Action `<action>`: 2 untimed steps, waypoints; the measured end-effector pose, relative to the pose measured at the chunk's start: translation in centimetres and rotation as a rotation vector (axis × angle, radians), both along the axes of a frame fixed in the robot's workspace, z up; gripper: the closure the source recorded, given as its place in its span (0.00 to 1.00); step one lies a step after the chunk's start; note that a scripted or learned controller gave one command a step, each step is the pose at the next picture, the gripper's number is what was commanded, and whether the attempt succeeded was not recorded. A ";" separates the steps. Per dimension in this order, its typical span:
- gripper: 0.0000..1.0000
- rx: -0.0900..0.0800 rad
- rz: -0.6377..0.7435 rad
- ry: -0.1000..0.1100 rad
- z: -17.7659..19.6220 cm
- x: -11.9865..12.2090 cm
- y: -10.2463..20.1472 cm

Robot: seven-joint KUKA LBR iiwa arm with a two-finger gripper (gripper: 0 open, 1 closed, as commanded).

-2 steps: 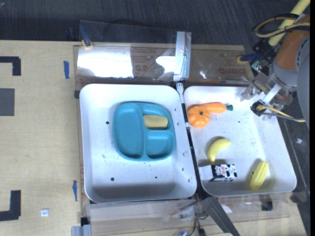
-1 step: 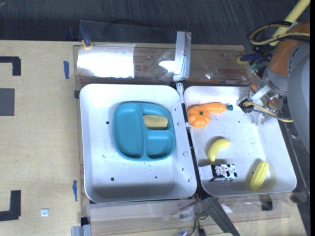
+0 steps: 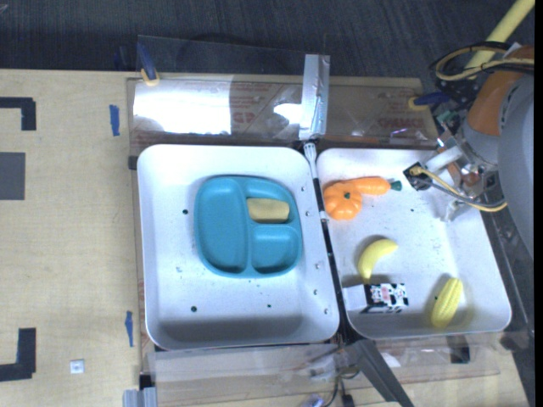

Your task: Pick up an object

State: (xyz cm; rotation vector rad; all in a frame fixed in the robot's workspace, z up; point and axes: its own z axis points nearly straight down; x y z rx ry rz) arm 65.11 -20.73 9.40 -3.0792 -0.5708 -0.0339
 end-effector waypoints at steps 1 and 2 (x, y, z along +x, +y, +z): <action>0.00 0.000 -0.148 0.005 -0.2 -0.2 -0.3; 0.00 -0.009 -0.168 0.020 4.1 -8.4 -1.6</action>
